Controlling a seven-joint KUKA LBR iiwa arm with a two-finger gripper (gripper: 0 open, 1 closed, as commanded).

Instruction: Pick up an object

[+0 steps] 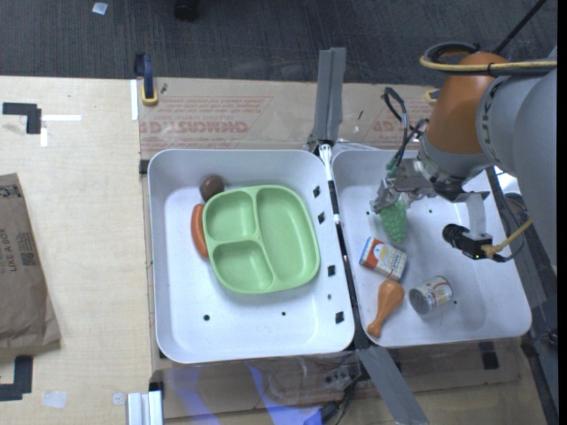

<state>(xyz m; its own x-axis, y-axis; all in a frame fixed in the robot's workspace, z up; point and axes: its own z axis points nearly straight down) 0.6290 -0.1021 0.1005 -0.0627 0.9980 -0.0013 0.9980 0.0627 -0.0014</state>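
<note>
My gripper [388, 198] reaches into the right bin [496, 321] from the right, at its upper left part. A green bumpy object [395, 224] lies directly under and just in front of the gripper's tip, touching or nearly touching it. Below that lie a small white and orange carton [383, 258], a tan drumstick [384, 305] and a tin can [431, 294] on its side.
The left bin [177, 326] holds a green divided plate [262, 237], a brown ball [212, 187] and an orange sausage-like piece [198, 230] at the plate's left edge. A grey divider bar [330, 96] rises between the bins. A paper bag [22, 264] lies far left.
</note>
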